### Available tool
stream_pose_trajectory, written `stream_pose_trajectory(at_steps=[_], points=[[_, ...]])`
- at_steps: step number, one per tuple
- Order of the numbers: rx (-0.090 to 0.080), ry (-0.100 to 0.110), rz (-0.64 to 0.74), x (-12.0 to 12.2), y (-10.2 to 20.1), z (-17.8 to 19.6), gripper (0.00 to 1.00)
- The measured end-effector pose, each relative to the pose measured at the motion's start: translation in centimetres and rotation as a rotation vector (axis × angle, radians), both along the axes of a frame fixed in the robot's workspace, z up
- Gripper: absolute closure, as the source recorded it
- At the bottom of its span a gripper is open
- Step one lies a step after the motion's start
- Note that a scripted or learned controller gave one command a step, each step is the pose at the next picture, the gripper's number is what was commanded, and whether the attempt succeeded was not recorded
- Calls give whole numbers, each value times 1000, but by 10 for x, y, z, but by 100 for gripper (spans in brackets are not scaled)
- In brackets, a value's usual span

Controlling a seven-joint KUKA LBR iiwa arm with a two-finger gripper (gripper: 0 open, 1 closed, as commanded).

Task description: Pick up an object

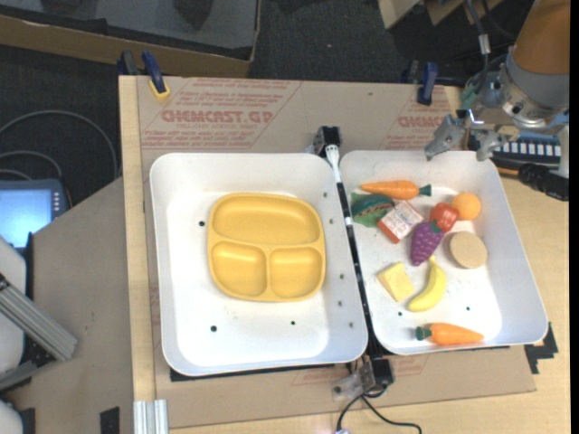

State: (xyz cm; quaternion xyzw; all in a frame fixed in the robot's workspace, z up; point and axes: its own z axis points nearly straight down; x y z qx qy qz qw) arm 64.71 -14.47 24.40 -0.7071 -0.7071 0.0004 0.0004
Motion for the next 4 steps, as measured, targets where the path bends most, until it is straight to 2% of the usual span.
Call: stream_pose_trajectory(at_steps=[1,2,3,4], points=[[2,11,-2,-6,-20,-123,0],[-1,-3,-4,-80,-2,-157,0],[-1,-3,-1,-79,-1,-149,100],[0,-12,8,-50,74,-53,100]])
